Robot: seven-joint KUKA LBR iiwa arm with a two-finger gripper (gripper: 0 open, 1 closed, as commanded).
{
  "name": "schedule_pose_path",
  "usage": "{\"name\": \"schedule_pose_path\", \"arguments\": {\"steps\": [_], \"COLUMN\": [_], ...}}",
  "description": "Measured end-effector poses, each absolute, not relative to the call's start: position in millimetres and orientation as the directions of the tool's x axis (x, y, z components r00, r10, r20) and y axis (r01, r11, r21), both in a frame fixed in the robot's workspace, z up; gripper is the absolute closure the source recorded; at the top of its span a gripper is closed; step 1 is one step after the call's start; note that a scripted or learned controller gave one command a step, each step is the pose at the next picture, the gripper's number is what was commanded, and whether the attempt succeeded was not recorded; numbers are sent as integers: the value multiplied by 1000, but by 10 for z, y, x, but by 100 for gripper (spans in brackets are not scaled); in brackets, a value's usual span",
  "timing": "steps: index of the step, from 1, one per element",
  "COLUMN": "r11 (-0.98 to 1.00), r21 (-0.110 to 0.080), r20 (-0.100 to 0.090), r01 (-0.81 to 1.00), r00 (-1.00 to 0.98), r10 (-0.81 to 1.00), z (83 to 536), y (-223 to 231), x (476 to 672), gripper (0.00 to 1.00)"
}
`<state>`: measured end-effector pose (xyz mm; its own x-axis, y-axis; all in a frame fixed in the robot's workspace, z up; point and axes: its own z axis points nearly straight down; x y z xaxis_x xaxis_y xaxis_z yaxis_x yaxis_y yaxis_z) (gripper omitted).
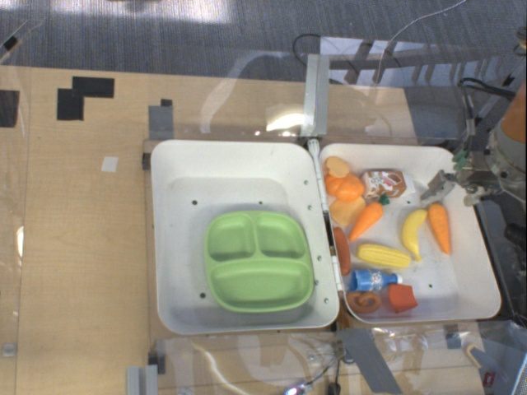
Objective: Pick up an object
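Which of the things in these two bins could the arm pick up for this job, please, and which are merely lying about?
Could be picked: carrot, banana, corn cob, second carrot, red block, near the gripper.

Lying about: green divided plate, left bin.

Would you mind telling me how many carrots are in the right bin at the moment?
2. One carrot lies slanted near the bin's middle, beside the divider-side pile; the other carrot lies right of the banana. Others may be hidden in the pile.
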<state>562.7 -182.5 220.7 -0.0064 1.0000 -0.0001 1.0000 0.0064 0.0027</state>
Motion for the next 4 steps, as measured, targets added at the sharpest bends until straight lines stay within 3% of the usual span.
{"name": "schedule_pose_path", "arguments": {"steps": [1, 2, 3, 4], "r11": [125, 80, 166, 290], "r21": [7, -39, 10, 17], "r20": [-3, -3, -4, -6], "r01": [992, 996, 986, 957], "r00": [-125, -80, -166, -290], "r10": [992, 997, 986, 957], "z": [897, 889, 897, 906], "y": [-1505, -1287, -931, -912], "x": [6203, 6499, 6099, 5793], "gripper": [0, 0, 0, 0]}}
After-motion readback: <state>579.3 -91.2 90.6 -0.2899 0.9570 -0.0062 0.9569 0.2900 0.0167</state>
